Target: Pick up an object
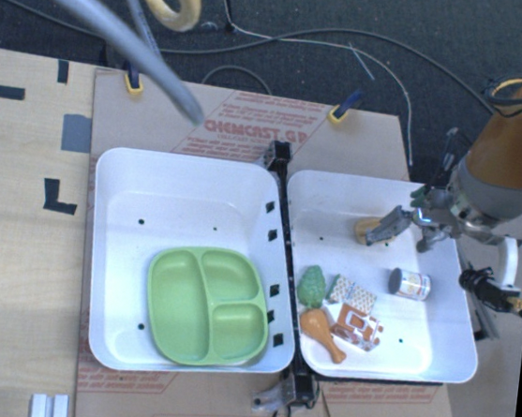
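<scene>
Two shallow white bins sit side by side on a brown cardboard sheet (252,131) laid over the tabletop (14,220). The left bin (117,185) holds a light green divided plate (206,306), lying flat toward the near side, with three compartments facing up. The right bin (451,349) holds several small items. A green leafy toy (312,286) lies just beside the dividing wall between the bins; next to it on the right is a small checked packet (350,291). Below these, an orange drumstick-shaped toy (320,332) lies at a slant, touching or nearly touching an orange-and-white patterned pack (359,326). A small white can with a dark band (409,284) lies on its side, apart from that cluster, nearer the bin's right side. A yellowish object (367,229) rests on the bin floor toward the far side. The arm (503,157) reaches in from the right, and the hand (393,223) is low over the right bin, its dark fingers pointing left and ending right at the yellowish object. Whether the fingers are spread or closed, and whether they grip that object, cannot be told from this angle.
</scene>
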Available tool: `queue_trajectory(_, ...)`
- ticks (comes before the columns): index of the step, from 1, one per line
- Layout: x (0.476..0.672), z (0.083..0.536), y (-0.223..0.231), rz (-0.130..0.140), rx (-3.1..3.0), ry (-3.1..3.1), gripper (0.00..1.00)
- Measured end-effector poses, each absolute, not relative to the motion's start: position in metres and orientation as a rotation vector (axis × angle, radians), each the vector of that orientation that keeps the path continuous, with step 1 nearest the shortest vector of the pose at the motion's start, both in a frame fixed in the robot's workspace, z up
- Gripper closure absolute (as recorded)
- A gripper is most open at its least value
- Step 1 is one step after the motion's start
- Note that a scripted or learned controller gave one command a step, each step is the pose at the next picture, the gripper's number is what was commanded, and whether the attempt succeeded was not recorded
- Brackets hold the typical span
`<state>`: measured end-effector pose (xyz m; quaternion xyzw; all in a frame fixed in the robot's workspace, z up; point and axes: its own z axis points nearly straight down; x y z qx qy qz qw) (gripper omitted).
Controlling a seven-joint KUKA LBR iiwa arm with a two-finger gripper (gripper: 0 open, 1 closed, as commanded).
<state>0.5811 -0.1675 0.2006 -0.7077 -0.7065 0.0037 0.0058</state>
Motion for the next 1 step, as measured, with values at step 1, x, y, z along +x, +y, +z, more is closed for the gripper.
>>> queue_trajectory(1,0.5837,0.207,-0.1671,0.002,-2.218,-2.222,0.0)
